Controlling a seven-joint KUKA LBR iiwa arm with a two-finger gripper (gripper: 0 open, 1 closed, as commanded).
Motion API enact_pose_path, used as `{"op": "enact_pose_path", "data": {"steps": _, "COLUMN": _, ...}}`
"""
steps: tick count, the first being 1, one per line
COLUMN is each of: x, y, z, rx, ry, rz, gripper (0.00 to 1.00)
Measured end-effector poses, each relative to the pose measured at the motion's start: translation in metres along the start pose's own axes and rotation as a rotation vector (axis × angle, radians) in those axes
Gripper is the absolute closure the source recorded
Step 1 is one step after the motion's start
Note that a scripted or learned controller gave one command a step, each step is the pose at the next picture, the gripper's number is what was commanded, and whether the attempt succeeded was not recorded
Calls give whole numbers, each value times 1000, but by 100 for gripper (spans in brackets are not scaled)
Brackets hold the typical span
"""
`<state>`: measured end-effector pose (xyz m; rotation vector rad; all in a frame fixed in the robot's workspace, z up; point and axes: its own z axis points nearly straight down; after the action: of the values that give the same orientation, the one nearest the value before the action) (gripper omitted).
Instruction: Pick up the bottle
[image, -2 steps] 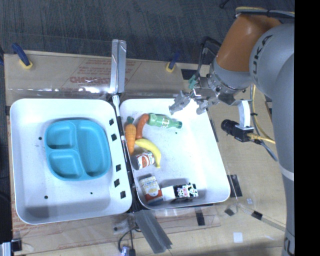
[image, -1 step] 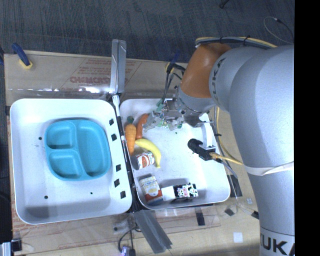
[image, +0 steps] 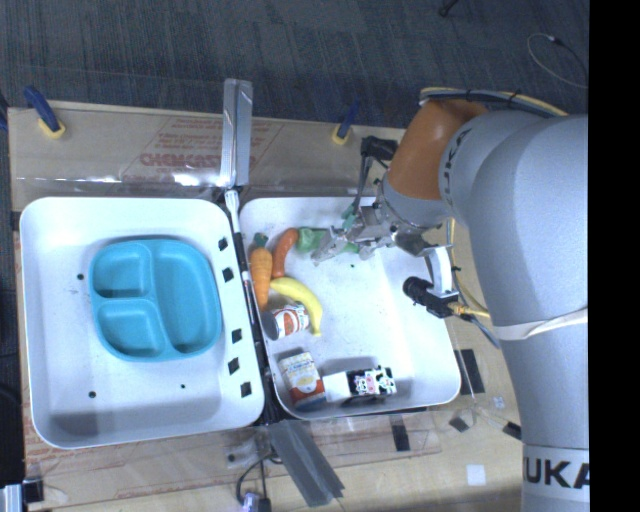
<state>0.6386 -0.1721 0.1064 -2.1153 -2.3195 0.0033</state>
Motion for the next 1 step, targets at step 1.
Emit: {"op": "enact_pose_path", "data": {"steps": 1, "x": 0, "y": 0, "z": 0, "rx": 0, "ry": 0, "rz": 0, "gripper": 0}}
